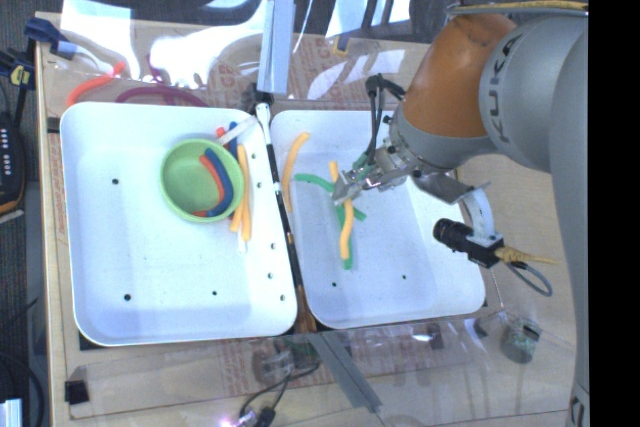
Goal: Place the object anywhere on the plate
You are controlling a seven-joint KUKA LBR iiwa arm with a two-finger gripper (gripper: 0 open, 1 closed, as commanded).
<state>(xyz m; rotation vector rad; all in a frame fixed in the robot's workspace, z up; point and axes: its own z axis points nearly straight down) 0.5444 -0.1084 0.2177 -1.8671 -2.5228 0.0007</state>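
Note:
A green plate sits in the left bin with a red piece and a blue piece on it. Orange sticks lie against the plate's right rim. In the right bin lie an orange stick, a green curved stick and a yellow-and-green stick. My gripper hangs low over the right bin, right at the upper end of the yellow-and-green stick and beside the green curved one. Small orange and green pieces show at its tip.
A metal divider post stands behind the seam between the bins. A black cylinder with a cable juts from the arm over the right bin's right side. Clear plastic and red tubing lie behind the left bin.

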